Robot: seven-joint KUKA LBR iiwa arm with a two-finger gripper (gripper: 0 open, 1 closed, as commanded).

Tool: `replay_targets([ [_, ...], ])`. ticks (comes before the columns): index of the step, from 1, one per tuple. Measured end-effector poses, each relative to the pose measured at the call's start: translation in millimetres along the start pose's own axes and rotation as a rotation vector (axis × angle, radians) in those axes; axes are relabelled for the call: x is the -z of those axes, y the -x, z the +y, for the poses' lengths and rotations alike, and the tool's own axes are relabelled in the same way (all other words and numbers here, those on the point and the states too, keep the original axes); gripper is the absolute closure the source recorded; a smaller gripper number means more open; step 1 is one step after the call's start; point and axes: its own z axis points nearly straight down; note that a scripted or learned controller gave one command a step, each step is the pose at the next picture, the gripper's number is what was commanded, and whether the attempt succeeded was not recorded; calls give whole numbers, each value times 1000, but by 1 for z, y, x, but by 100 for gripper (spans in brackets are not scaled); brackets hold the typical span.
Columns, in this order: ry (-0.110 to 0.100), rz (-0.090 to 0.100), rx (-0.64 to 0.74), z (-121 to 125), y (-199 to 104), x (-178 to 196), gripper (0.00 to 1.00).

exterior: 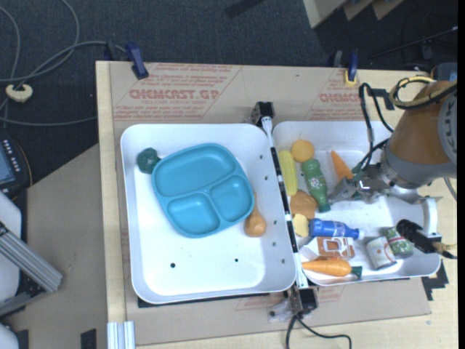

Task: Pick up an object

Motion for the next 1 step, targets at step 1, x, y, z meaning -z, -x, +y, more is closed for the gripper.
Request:
replay_targets([
  [1,12,-6,2,78,-25,3,0],
])
